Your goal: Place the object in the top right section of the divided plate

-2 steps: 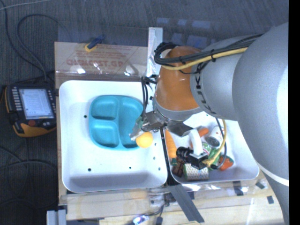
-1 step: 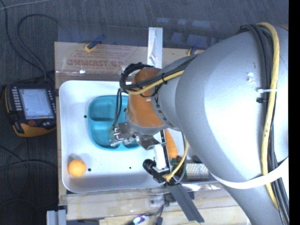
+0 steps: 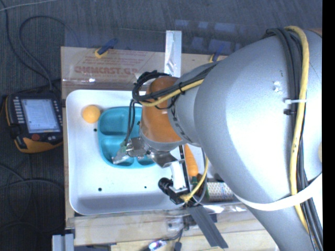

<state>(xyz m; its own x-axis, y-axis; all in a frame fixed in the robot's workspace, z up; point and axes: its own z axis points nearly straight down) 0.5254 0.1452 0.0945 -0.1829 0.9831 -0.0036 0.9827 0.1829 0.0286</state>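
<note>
A blue divided plate (image 3: pixel 114 129) lies in the left white bin (image 3: pixel 89 187), with its right part hidden under the arm. An orange ball (image 3: pixel 91 113) rests on the bin floor just left of the plate's upper-left corner, apart from the gripper. My gripper (image 3: pixel 125 155) hangs low over the plate's lower edge, below the orange wrist band (image 3: pixel 159 122). Nothing can be made out in it.
The grey arm covers most of the right bin. An orange carrot-like piece (image 3: pixel 192 162) and a grey-green item (image 3: pixel 218 190) show there beside the arm. A teach pendant (image 3: pixel 34 120) lies on the floor left of the bench. Bare bin floor lies below the plate.
</note>
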